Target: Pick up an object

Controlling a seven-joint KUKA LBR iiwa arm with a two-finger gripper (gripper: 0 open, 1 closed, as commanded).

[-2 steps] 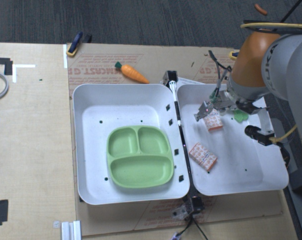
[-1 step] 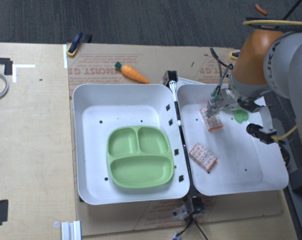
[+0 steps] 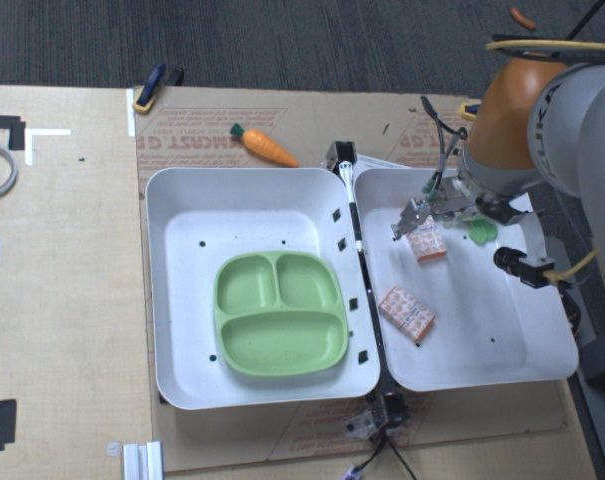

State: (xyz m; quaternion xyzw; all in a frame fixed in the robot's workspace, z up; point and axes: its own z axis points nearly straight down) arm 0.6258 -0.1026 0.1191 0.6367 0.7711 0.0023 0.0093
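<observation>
Over the right bin (image 3: 542, 363), the gripper (image 3: 414, 223) touches a small patterned packet (image 3: 428, 243) (whether clenched or released, I cannot tell).

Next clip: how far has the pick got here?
Approach looks done: the gripper is down in the right white bin, at the upper patterned red-and-white packet. Whether it is gripped is unclear. Lifting remains. A second similar packet lies untouched nearby.
</observation>
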